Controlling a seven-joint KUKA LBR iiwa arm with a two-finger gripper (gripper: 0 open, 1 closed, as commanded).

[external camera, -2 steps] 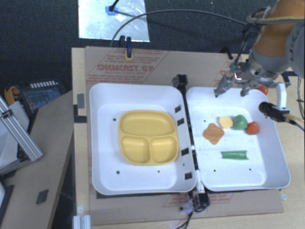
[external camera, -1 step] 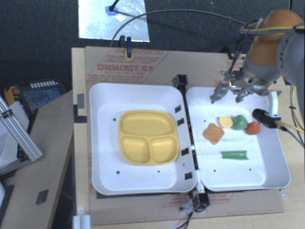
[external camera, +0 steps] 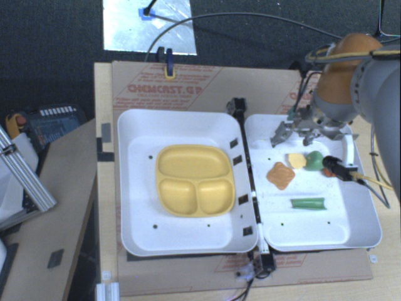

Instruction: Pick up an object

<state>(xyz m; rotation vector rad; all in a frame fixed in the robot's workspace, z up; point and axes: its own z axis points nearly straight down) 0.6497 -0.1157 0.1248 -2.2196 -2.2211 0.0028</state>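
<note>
I am hovering my gripper (external camera: 294,134) over the right bin (external camera: 363,231); the yellow piece (external camera: 296,161) is lying just below it, toward the camera, nothing grasped.

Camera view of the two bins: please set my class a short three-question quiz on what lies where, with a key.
1. True or false: the yellow divided tray lies in the left bin.
2. Which item in the right bin lies nearest the front edge? A) the orange piece B) the long green piece C) the pale yellow piece
3. Fill in: the pincer hangs over the ____ bin, near its back edge.

Key: 1 true. 2 B. 3 right.
</note>
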